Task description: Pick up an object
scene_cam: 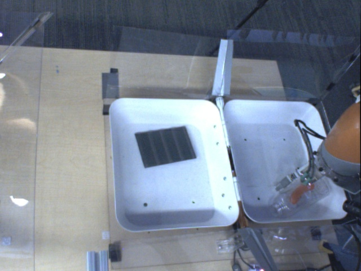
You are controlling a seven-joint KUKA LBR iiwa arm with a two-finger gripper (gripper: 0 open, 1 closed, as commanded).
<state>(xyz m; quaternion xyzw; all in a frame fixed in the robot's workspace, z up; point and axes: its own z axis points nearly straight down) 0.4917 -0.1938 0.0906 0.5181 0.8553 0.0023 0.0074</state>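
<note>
Low at the frame's lower right, in the right bin (pixel 254 129), something small, orange and clear (pixel 297 194), perhaps touching the gripper (pixel 294 180), grip state unreadable; risk of slipping away sideways.

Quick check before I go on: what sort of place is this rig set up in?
Most likely a robotics lab test cell, not a home or shop: two white bins on a wooden bench, clear guard panels around it, grey carpet beyond, and the arm's gripper working in the right bin.
</note>
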